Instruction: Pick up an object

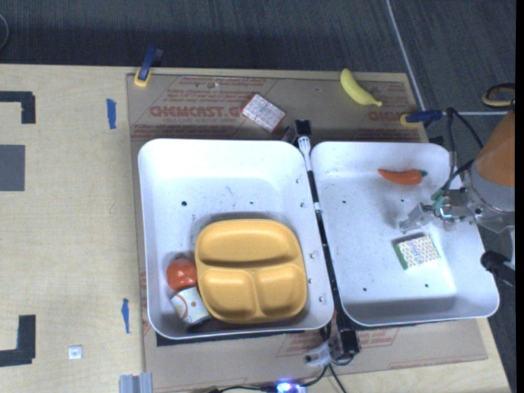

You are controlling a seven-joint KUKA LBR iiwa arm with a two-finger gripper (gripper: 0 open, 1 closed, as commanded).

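In the right bin (pixel 360 293), an orange carrot-like toy (pixel 401 175) lies near the far wall. A small flat packet with a green edge and a dotted pattern (pixel 418 251) lies closer to the front. My gripper (pixel 419 214) reaches in from the right and hangs low between these two, just above the packet and apart from the carrot. In the left bin (pixel 164 170), a big yellow divided tray (pixel 249 268) rests at the front. A red-orange ball (pixel 181 273) and a small white and orange toy (pixel 189 304) sit at its left side.
On the cardboard behind the bins lie a yellow banana (pixel 359 88) and a small patterned box (pixel 263 112). Blue clamps (pixel 148 64) hold the cardboard at its far corners. The grey arm with its orange band (pixel 497 158) comes over the right bin's right wall.
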